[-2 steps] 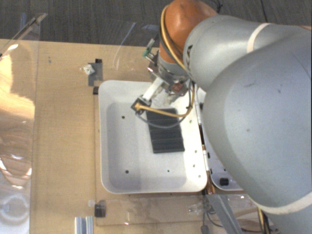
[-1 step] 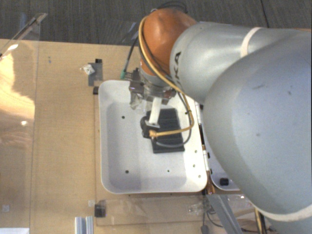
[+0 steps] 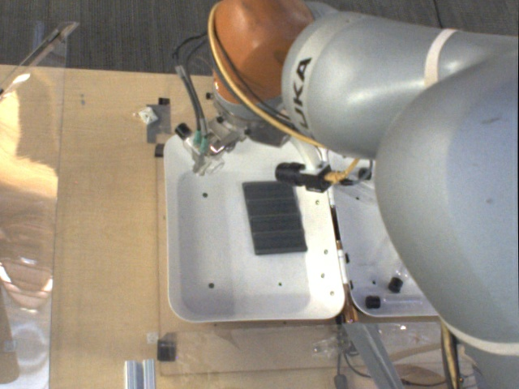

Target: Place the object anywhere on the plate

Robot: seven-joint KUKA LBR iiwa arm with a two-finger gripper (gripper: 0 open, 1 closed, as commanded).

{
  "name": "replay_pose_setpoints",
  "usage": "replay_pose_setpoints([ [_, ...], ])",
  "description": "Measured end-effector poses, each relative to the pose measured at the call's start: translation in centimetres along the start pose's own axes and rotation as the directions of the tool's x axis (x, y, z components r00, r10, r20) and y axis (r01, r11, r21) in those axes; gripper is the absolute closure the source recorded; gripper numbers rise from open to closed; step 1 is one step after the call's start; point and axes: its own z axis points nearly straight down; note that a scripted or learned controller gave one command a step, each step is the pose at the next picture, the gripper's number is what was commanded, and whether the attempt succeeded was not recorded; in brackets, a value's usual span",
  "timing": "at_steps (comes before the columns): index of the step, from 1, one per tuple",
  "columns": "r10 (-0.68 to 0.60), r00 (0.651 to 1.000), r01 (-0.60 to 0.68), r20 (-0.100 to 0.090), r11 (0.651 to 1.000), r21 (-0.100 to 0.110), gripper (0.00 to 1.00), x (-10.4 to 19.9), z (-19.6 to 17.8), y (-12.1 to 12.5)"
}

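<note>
A dark grey ribbed rectangular plate point(image 3: 276, 217) lies flat in the middle of the left white bin point(image 3: 190, 286). My gripper point(image 3: 204, 162) hangs over the bin's far left corner, up and to the left of the plate and apart from it. A small green thing point(image 3: 197, 143) shows right at the gripper; whether it is gripped is unclear. The big grey arm covers most of the right bin.
The right bin point(image 3: 397, 308) shows only its near left part, with two small black things point(image 3: 395, 284) point(image 3: 372, 302) in it. Small black blocks point(image 3: 160, 124) point(image 3: 166, 348) sit on the wooden bench outside the left bin.
</note>
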Motion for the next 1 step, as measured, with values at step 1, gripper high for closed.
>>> replay_pose_setpoints([
  [1,-0.615,0.788,0.615,0.002,0.788,-0.002,1.0,-1.22,0.32,1.42],
])
